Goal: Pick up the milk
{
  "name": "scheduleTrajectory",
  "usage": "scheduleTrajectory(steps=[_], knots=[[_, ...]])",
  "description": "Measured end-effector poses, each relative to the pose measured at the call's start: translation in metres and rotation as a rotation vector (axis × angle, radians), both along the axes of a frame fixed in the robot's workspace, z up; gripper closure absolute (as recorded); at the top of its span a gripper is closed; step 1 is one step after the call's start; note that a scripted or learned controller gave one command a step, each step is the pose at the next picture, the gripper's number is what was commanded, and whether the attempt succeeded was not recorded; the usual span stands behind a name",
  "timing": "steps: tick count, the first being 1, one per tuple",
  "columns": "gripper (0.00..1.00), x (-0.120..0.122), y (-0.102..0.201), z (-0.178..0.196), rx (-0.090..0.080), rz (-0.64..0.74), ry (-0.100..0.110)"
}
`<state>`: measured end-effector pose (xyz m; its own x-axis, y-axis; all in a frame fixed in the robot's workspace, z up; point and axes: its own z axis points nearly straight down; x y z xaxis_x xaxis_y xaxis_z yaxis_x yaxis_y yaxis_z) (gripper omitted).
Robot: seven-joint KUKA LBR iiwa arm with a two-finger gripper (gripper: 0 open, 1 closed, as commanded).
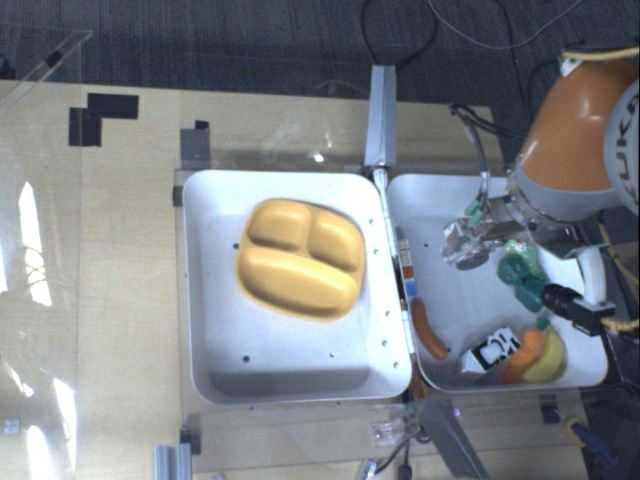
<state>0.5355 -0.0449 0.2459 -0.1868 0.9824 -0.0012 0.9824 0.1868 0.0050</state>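
Nearest the lens, the arm's big orange band (570, 128) fills the upper right, the grey wrist dropping below it over the right bin (430, 208). Under that wrist sits the gripper (470, 240), a pale metallic cluster hanging above the bin floor in the upper middle of that bin. Nothing shows between its fingers; whether they stand apart or together, I cannot tell from this angle. Just right of it lies a green toy (520, 273), close to the wrist. Down in the near right corner, the milk (492, 351), a small black-and-white carton, lies tipped on its side, well apart from the gripper. It presses against an orange carrot-like piece (528, 353) and a yellow banana (550, 360). A reddish sausage (430, 333) lies along the bin's left wall. Over in the left bin (215, 298), a yellow sectioned tray (300, 258) rests alone in the middle.
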Motion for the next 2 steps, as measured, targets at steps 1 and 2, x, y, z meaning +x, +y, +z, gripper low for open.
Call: scheduleTrajectory(steps=[1, 2], knots=[[1.00, 0.018, -0.061, 0.108, -0.001, -0.038, -0.003], [1.00, 0.027, -0.002, 0.005, 0.000, 0.055, 0.002]])
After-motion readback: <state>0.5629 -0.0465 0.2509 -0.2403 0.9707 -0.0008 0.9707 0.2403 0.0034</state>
